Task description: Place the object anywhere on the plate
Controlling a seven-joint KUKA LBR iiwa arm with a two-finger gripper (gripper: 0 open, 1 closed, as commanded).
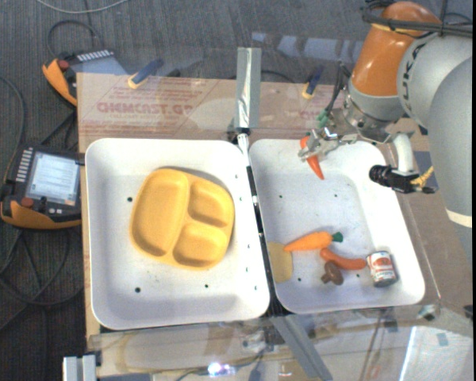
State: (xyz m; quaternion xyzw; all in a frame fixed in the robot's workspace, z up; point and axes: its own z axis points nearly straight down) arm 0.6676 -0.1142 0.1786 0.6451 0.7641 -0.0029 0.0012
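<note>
A yellow plate [182,217] with three compartments lies in the left white bin [111,292]. My gripper [319,143] hangs over the far left corner of the right bin [404,292], well to the right of the plate. It is shut on a small orange-red pointed piece [315,165], which sticks out below the fingers with its tip pointing down. The piece is above the bin floor, near the divider between the bins.
At the near side of the right bin lie an orange carrot [308,243], a red-orange pepper [343,260], a small brown piece [332,274], a can [382,267] and a tan slice [281,262]. A pendant [44,185] sits left of the bench.
</note>
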